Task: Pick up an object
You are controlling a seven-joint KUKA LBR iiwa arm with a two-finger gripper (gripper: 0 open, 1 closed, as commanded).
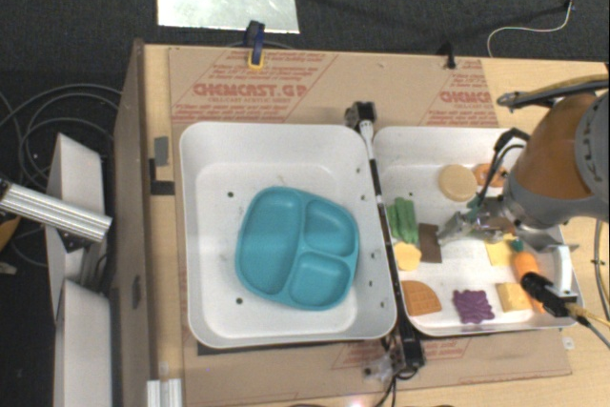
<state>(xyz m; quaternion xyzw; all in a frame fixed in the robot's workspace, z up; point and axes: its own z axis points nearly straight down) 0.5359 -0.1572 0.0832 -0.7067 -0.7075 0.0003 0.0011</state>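
A: Where is the gripper (456, 226)?
B: Low in the right bin (419, 157), near the middle. I can't tell if its fingers are open or closed.
A: What's close by?
B: A green thing (403, 218) and a brown block (430, 243). A purple bunch (472, 304) sits by the front edge. The blue tray (297, 246) is in the left bin (210, 167)

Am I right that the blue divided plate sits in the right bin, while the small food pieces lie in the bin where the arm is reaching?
Not quite: the camera view shows the blue divided plate in the left bin. The small food pieces do lie in the right bin, where the arm is reaching.
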